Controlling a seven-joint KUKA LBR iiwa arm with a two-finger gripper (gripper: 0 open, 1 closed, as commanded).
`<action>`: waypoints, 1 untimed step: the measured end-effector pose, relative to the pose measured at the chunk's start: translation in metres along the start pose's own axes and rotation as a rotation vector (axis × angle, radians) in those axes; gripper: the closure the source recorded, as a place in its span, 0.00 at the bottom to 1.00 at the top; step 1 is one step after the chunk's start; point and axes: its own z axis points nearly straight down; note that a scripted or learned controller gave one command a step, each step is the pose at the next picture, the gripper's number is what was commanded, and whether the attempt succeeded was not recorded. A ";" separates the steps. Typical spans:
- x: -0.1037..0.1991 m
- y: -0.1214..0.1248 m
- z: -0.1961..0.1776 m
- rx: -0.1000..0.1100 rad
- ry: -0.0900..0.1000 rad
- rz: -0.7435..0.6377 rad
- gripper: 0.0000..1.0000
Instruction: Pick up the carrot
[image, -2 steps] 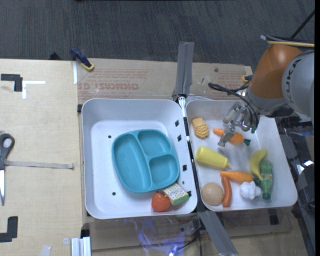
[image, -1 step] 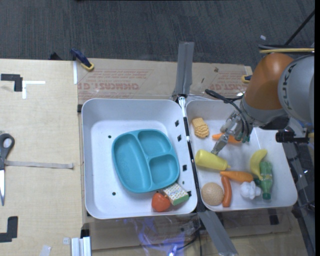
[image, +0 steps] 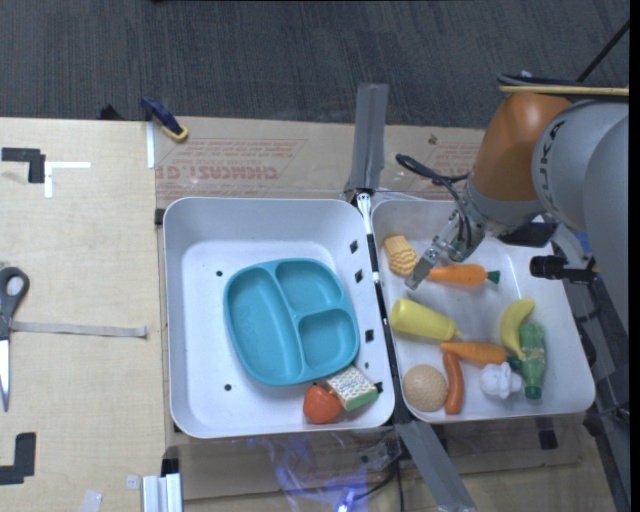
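The carrot (image: 463, 276), orange with a green stub at its right end, lies flat in the upper middle of the right bin (image: 572, 330). My gripper (image: 424, 268) hangs low over the bin at the carrot's left end, slanting down to the left, between the carrot and a yellow waffle-like piece (image: 401, 254). Its tip hides where it meets the carrot. The grey arm with its orange band (image: 520, 140) comes in from the upper right.
The right bin also holds a yellow cone-shaped toy (image: 423, 320), a banana (image: 515, 324), a green bottle (image: 532, 358), a second orange stick (image: 476, 351), a sausage (image: 453, 384), a beige ball (image: 425, 386) and a white piece (image: 497, 380). The left bin holds a blue divided plate (image: 290, 320), a tomato (image: 321, 404) and a sandwich (image: 353, 387).
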 end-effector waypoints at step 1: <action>0.021 -0.029 0.001 0.002 0.003 0.175 0.00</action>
